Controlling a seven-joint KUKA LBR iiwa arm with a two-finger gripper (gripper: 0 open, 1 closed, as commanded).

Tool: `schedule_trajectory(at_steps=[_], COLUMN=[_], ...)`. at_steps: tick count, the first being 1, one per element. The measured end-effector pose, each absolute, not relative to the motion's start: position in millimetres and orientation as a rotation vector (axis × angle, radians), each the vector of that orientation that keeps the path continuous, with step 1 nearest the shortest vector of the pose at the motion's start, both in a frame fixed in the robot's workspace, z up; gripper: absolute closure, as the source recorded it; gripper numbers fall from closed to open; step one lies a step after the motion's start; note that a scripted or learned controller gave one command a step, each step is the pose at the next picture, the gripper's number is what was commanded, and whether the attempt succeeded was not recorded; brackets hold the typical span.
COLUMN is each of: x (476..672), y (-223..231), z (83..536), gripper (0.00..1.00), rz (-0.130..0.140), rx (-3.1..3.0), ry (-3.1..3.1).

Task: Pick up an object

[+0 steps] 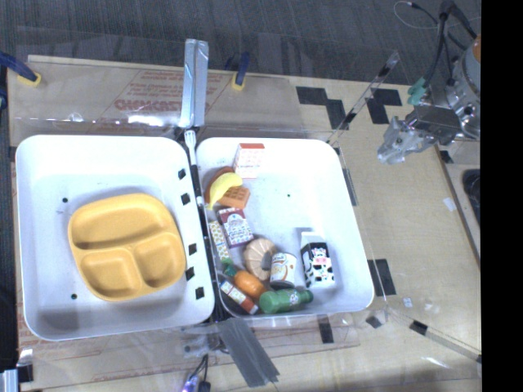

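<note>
My gripper (394,148) hangs over the bench to the right of the right bin (347,211), apart from everything in it. In that bin lie several toy foods: a white box with a red top (249,159), a banana (221,185), an orange waffle piece (236,197), a small snack packet (237,226), a bagel (260,256), a can (283,269), a milk carton with cow spots (316,261), a carrot (246,283) and a green bottle (285,300). Nothing lies between the gripper's fingers that I can make out.
The left bin (41,243) holds a yellow compartment tray (125,244). A grey taped divider (194,80) runs between the bins. Cables and a stand (445,23) sit at the upper right. Bare bench lies right of the right bin.
</note>
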State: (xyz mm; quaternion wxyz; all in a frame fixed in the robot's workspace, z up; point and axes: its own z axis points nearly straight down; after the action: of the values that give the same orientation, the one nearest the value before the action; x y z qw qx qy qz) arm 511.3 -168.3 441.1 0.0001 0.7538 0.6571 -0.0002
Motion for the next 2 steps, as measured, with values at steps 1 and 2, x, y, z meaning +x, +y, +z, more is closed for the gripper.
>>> schedule_trajectory(at_steps=[1, 2], x=[476.6, 483.1], y=[-203.2, -167.4], z=[350.8, 388.0], gripper=[1.0, 1.0], rz=[-0.006, -0.002], rx=[2.401, 2.446], ry=[2.033, 1.973])
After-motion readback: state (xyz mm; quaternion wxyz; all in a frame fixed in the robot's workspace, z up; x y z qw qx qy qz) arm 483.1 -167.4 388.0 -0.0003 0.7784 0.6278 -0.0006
